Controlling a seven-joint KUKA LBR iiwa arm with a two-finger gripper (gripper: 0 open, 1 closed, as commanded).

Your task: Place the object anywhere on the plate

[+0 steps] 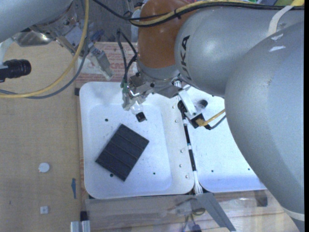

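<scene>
Plate: the flat, dark grey, ribbed rectangular plate (122,152) lies askew on the floor of the left shallow white plastic bin (96,180), toward its near side.

Object: a small black cube-like block (140,116) sits on the bin floor just below the gripper and apart from the plate's upper corner. Whether this is the piece to be moved is a judgement; it is the only loose item near the fingers.

Gripper: the metal two-finger gripper (130,102) hangs over the far part of the left bin, under the orange band (157,33) of the grey arm. Whether it is released or clenched cannot be told; nothing is visibly held.

Handling: the block looks light, rigid and not fragile. Being so small, it likely slips or tips if pinched off-centre, so opposite flat faces, squarely, seem the best hold.

Next move: probably a short descent over the block, a pinch, then a carry toward the plate.

Right bin: the neighbouring white bin (227,173) is largely covered by the arm.
</scene>
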